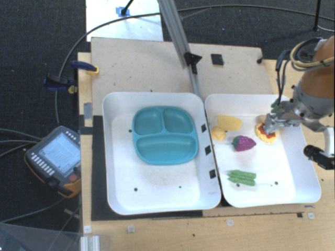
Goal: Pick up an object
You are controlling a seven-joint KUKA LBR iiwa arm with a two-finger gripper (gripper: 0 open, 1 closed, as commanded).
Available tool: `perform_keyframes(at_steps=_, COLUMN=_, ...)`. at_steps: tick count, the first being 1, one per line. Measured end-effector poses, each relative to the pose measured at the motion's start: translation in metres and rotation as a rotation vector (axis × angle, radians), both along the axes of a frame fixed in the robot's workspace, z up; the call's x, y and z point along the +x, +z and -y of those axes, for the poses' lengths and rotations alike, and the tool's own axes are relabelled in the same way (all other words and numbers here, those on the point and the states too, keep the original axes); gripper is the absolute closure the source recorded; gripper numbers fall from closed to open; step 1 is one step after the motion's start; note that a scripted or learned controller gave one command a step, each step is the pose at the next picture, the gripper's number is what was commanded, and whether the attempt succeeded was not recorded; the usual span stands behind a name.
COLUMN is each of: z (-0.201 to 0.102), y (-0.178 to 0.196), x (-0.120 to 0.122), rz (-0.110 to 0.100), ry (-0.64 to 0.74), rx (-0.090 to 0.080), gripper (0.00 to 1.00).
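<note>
2 white bins side by side. Left bin [120,192], well left of the pincer: teal divided plate [165,136], 3 compartments. Right bin [293,190]: pincer [270,126] low over its upper right part, directly above a small red-and-yellow piece [267,135], tips at or near it; contact unclear. Whether the pincer is apart or together, cannot tell. Just left of pincer: purple berry-like toy [244,143]. Further left: yellow piece [229,123]. Below-left, apart: green bean pods [242,177].

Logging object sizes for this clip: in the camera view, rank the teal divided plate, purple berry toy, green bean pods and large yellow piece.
1. Teal divided plate, clearly largest.
2. Green bean pods and large yellow piece: look alike.
3. Purple berry toy, marginally smaller.
</note>
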State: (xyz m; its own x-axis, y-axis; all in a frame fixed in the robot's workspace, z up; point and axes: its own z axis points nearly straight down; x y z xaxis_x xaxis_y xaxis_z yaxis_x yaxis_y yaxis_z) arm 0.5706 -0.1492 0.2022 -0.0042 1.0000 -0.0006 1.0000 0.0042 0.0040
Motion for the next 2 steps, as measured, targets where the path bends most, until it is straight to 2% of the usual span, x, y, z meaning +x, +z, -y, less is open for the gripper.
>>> perform_keyframes(at_steps=1, z=0.0034, y=0.0601, x=-0.0066, rz=0.004, ry=0.0, rx=-0.001, gripper=1.0)
perform_keyframes(at_steps=2, z=0.0034, y=0.0697, x=-0.0056, rz=0.0, ry=0.001, rx=0.0, gripper=1.0)
